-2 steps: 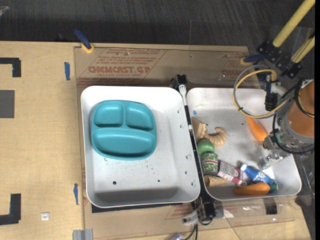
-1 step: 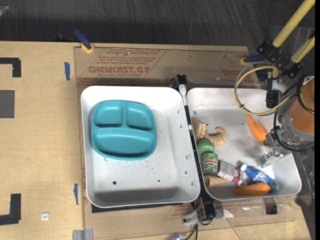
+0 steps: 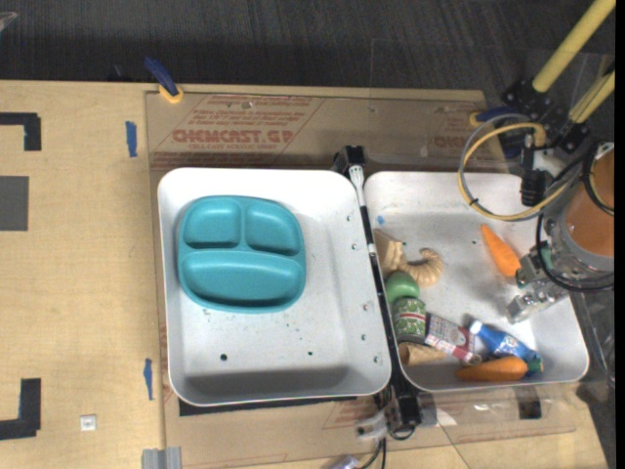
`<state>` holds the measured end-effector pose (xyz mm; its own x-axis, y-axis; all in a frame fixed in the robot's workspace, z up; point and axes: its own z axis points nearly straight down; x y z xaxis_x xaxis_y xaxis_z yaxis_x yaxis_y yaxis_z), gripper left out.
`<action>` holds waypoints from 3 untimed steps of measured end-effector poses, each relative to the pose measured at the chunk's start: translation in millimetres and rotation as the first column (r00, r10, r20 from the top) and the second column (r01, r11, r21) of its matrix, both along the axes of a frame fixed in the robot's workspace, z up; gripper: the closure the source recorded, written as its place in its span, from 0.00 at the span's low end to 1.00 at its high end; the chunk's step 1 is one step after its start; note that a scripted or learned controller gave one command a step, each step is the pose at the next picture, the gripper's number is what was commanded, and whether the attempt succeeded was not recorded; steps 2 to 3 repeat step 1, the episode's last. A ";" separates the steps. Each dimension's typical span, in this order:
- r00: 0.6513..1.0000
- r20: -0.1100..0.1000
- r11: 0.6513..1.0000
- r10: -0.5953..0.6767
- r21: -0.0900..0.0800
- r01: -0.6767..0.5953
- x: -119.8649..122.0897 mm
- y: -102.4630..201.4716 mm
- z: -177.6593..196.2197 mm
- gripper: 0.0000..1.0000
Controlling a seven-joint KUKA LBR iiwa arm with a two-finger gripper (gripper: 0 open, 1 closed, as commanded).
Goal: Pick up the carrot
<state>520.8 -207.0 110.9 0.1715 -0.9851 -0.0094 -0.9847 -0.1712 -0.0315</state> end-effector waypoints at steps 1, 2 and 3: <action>1.000 0.006 1.000 -0.004 0.006 0.004 2.1 2.3 10.1 1.00; 1.000 0.006 1.000 -0.004 0.006 0.004 2.1 2.3 10.1 1.00; 1.000 0.006 1.000 -0.004 0.006 0.004 2.1 2.3 10.1 1.00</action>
